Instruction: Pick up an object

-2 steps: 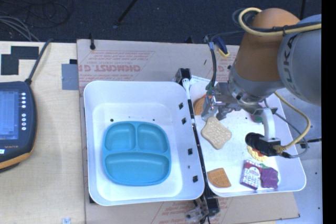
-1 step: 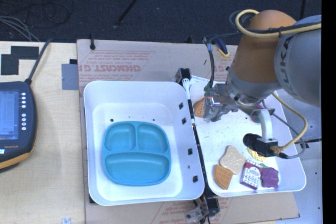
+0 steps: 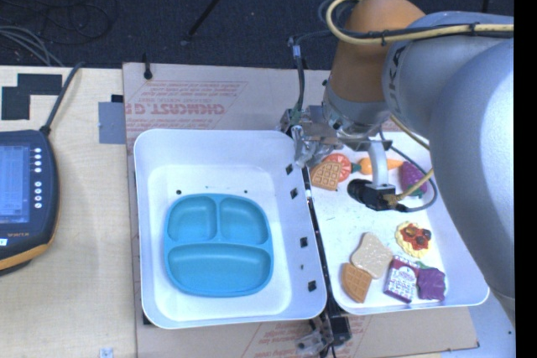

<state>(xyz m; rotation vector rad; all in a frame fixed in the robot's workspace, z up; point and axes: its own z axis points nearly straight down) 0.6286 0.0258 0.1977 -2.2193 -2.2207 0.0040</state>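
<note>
My gripper [image 3: 310, 148] hangs over the far left corner of the right bin [image 3: 470, 285], close to the wall between the two bins. Just to its right and slightly nearer lies a round waffle with a red edge [image 3: 330, 172]. I cannot see anything held. An orange piece [image 3: 370, 166] and a purple piece [image 3: 411, 177] lie further right, partly hidden by the arm. Toward the bin's front lie a small pizza [image 3: 414, 238], a bread slice [image 3: 372, 254], a brown cookie [image 3: 356, 282], a purple box [image 3: 400, 280] and a purple bunch [image 3: 430, 283].
The left bin [image 3: 155, 159] holds a blue divided plate [image 3: 219, 244]. A handheld control unit [image 3: 21, 193] lies on the bench at the far left. The bulky grey arm [image 3: 453, 96] covers the right bin's far right part.
</note>
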